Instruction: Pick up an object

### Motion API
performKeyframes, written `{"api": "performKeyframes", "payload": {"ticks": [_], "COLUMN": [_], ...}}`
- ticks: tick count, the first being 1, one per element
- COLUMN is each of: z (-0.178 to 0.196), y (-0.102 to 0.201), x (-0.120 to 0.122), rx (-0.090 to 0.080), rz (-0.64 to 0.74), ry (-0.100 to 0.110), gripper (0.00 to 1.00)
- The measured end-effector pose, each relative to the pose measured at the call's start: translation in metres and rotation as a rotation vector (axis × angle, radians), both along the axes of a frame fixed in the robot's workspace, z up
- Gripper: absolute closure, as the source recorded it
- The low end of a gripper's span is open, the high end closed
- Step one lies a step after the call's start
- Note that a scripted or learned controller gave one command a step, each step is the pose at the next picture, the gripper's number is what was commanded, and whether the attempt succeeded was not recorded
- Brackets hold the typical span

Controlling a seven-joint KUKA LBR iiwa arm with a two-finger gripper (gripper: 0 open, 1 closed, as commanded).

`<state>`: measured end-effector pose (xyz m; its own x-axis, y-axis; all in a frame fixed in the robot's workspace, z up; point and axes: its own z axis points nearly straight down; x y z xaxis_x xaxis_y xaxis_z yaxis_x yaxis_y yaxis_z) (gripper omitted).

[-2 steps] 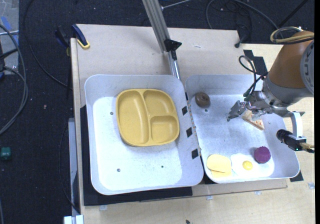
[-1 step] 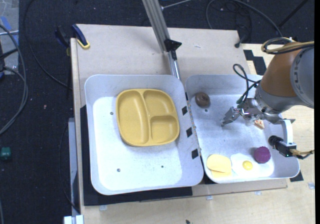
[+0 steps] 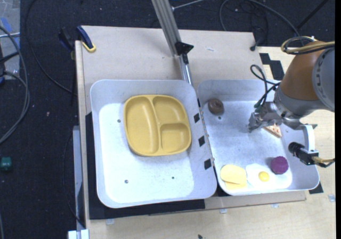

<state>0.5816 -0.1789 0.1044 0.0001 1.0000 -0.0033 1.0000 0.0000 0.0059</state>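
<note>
Nearest the camera, along the front wall of the right bin (image 3: 306,183), three small things lie in a row; a pale yellow piece (image 3: 233,174) sits at about seven o'clock of that bin, a white piece with a yellow centre, like a fried egg (image 3: 260,175), lies just beside it toward three o'clock, and a purple ball (image 3: 278,165) rests near the egg, further toward three o'clock; a little further back, at roughly three o'clock of the same bin, the jaws (image 3: 260,122) reach down close to the bin floor, and I cannot tell how far open they are or whether they have hold of anything; an orange-and-white thing (image 3: 274,130) lies just beside them on the four o'clock side, too small to make out further; above them the arm's orange band (image 3: 301,75) and grey body come in from three o'clock; at eleven o'clock of the right bin a small brown object (image 3: 216,106) lies well apart from the jaws; across in the left bin (image 3: 106,179) a yellow divided tray (image 3: 157,124) sits toward twelve o'clock; beyond both bins the tan table (image 3: 128,51) stretches back, with a grey metal pole (image 3: 165,14) slanting up toward twelve o'clock.
</note>
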Motion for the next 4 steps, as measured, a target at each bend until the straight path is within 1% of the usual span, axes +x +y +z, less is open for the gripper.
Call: {"api": "performKeyframes", "payload": {"ticks": [1, 2, 3, 4], "z": [0.043, 0.089, 0.15, 0.154], "y": [-0.003, 0.005, 0.006, 0.069], "x": [0.0, 0.0, 0.008, 0.012], "rx": [0.001, 0.002, 0.001, 0.005], "rz": [0.0, 0.003, 0.004, 0.009], "ry": [0.001, 0.002, 0.0, 0.005], "gripper": [1.0, 1.0, 1.0, 1.0]}}
